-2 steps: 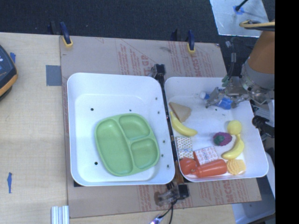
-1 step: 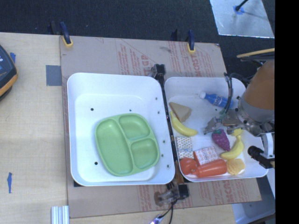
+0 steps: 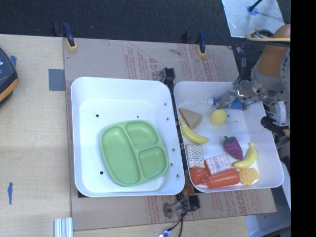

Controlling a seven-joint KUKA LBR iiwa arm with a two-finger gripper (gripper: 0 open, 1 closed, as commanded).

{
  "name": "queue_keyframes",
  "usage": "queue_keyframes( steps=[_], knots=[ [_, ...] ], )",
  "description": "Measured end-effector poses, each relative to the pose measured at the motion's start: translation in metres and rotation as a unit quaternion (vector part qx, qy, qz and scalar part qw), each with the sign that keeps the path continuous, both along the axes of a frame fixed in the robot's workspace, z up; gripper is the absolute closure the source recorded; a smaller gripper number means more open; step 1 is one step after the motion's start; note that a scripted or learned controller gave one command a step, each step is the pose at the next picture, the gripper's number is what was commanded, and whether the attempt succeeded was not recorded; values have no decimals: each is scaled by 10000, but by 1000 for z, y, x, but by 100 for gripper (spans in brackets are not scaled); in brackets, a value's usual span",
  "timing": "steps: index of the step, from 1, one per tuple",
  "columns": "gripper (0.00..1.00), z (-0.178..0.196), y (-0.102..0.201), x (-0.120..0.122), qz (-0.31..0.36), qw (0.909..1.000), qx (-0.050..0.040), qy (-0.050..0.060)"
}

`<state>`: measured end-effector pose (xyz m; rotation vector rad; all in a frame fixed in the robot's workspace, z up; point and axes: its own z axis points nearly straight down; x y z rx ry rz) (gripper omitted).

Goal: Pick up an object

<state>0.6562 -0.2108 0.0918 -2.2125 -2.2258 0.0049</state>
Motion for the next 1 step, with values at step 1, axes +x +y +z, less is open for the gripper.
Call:
queue_keyframes(
  steps=[1],
  knots=[
    [0, 0, 13, -100, -5, 10000, 0, 2]
  ],
)
